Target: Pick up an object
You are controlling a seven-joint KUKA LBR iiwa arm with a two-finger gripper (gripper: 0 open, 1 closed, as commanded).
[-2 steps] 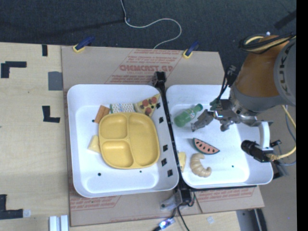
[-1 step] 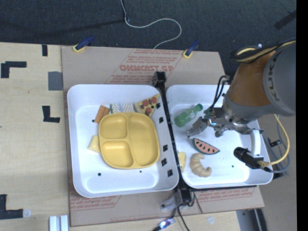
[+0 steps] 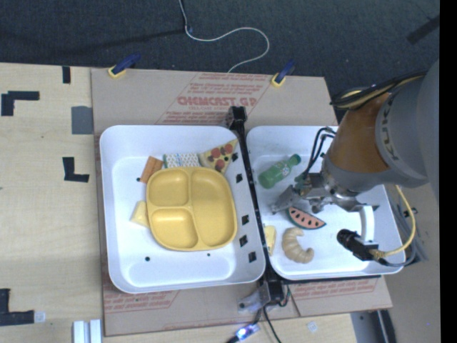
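Grey and orange, the arm holds its end effector (image 3: 305,195) low in the right bin (image 3: 325,269), just above the watermelon slice (image 3: 306,219); whether it grips anything I cannot tell. A croissant (image 3: 296,244) lies near the bin's front edge, a green bottle (image 3: 277,171) toward its rear. Descending squarely over one piece, clear of neighbours, would serve best. Red print on the cardboard (image 3: 214,98) is too blurred to read with confidence.

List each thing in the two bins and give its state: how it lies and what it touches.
Yellow divided plastic plate: flat, left bin, covering other toys' edges.
Green plastic bottle: on its side, right bin.
Red watermelon slice: flat, under the gripper.
Tan toy croissant: flat, apart.
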